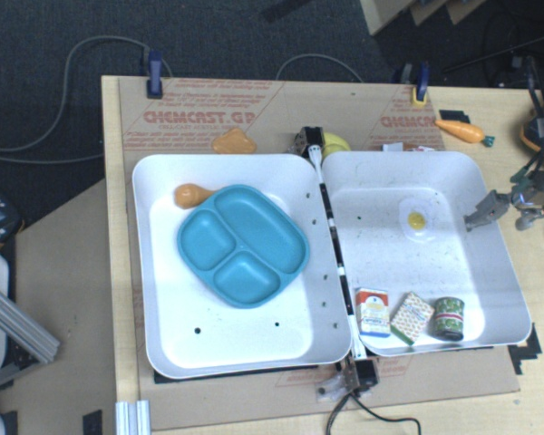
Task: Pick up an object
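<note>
My gripper (497, 208) hangs at the right edge of the right bin (435, 166), with one grey finger (486, 210) reaching over the bin's rim. Nothing is seen between the fingers. In this bin lie a small yellow piece (417, 220) near the middle, and along the front a red and white carton (374, 314), a patterned packet (412, 317) and a small green can (449, 318). The left bin (159, 270) holds a blue divided plate (242, 244) and an orange drumstick-shaped toy (192, 194) behind it.
On the bench behind the bins lie an orange lump (234, 141), a yellow object (334, 144) beside a black clamp, and a toy carrot (461, 131). Blue clamps (153, 73) hold the board's back edge. Cables run across the dark floor.
</note>
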### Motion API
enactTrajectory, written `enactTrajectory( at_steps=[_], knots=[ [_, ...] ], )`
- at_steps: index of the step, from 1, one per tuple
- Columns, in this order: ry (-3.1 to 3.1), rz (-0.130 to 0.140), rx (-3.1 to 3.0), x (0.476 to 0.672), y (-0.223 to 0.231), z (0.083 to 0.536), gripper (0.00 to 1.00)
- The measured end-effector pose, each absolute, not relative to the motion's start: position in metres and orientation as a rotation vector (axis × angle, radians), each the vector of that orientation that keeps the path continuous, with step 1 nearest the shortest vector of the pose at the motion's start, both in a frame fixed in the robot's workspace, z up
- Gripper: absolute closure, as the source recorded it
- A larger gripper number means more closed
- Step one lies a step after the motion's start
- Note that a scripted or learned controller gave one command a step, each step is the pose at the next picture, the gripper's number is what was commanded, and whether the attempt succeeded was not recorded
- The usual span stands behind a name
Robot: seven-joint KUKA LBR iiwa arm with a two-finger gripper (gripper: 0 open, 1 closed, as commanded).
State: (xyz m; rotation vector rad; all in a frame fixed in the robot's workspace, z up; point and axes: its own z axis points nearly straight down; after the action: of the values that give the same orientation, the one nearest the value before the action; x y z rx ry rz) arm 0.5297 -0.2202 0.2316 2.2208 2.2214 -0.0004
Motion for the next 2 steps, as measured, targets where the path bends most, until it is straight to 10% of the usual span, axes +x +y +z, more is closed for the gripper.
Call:
enactTrajectory(
  at_steps=[1, 2],
  knots=[
    [2.226, -0.008, 2.233, 0.481, -0.224, 0.147, 0.00],
    [2.226, 0.005, 2.212, 0.541, -0.189, 0.146, 0.00]
  ],
)
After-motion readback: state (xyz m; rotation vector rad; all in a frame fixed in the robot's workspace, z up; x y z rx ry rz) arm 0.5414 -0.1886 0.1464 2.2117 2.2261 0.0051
